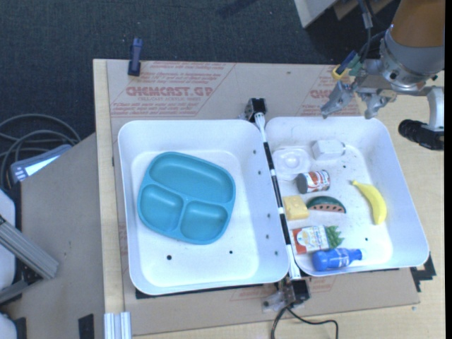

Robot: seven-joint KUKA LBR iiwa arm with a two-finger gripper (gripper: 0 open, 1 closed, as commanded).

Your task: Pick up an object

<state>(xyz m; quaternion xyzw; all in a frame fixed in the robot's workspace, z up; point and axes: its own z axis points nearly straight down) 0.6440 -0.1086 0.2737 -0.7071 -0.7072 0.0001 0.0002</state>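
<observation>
I see no single target marked, so I take the yellow banana (372,201) as the likeliest object: curved, lying flat near the right wall of the right bin (405,210). The gripper (351,104) hangs above that bin's far rim, its two fingers spread apart with nothing between them, well apart from the banana. Also in this bin I see a small can (313,181), a watermelon slice (326,205), a yellow cheese block (295,207), a blue bottle (336,258), a red-and-white carton (311,238) and two clear cups (328,148). The left bin (134,239) holds a blue divided plate (186,197).
</observation>
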